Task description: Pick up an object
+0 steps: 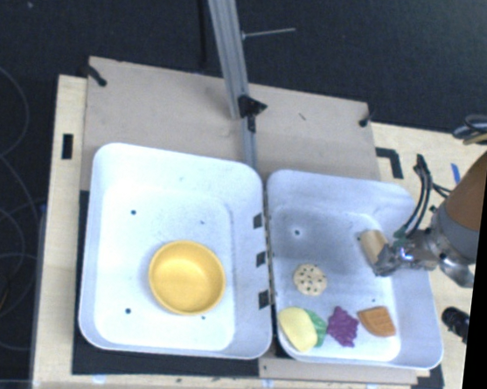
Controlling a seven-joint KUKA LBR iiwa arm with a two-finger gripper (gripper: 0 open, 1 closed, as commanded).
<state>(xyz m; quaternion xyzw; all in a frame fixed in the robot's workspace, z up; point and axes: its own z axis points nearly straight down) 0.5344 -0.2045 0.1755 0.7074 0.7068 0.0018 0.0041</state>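
The right bin (331,200) holds a round speckled cookie (310,279), a yellow and green piece (300,328), a purple bunch of grapes (343,326) and an orange bread-like slice (378,321). A small tan block (371,243) sits at the bin's right side, right against the tip of my gripper (384,261). The gripper reaches in from the right, low over the bin's right part, above the orange slice. Whether the tan block is gripped or just beside the tip is unclear.
The left bin (140,176) carries a yellow bowl (186,276) near its front middle. A slanted metal pole (230,51) rises behind the bins. Cables (419,202) hang by the arm's wrist at the right.
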